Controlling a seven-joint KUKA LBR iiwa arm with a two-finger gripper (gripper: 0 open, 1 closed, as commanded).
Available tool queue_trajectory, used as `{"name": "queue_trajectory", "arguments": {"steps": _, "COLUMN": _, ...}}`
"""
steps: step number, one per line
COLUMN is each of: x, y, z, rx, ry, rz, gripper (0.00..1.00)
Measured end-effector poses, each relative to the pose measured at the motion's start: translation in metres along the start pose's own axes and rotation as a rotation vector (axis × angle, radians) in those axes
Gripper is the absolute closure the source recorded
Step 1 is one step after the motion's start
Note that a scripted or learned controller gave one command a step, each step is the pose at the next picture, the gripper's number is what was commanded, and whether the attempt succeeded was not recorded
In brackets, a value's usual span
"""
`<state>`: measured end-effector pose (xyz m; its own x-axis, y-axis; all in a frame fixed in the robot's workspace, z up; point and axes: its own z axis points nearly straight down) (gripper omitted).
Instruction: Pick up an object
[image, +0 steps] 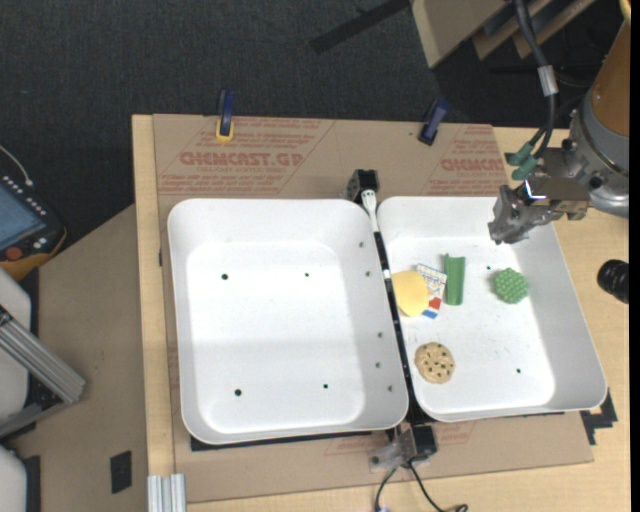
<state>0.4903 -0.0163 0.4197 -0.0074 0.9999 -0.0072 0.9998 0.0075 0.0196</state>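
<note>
Right bin (575, 340), lower part: a cookie (434, 362), open floor around it. Centre: yellow disc (409, 291) partly covering a small card (431, 277), green bar (455, 280), green ball (511, 286). Upper right: gripper (507, 230) above the bin's far edge; grip state indiscernible.

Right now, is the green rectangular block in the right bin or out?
In: the green rectangular block lies on the right white bin's floor.

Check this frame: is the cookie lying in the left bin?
No. The cookie lies in the right bin, near its front edge, below the yellow object and the green stick.
</note>
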Motion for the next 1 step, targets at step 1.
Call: {"name": "queue_trajectory", "arguments": {"steps": 1, "x": 0.0001, "y": 0.0009, "z": -0.0104, "rx": -0.003, "ry": -0.001, "rz": -0.001, "gripper": 1.00}}
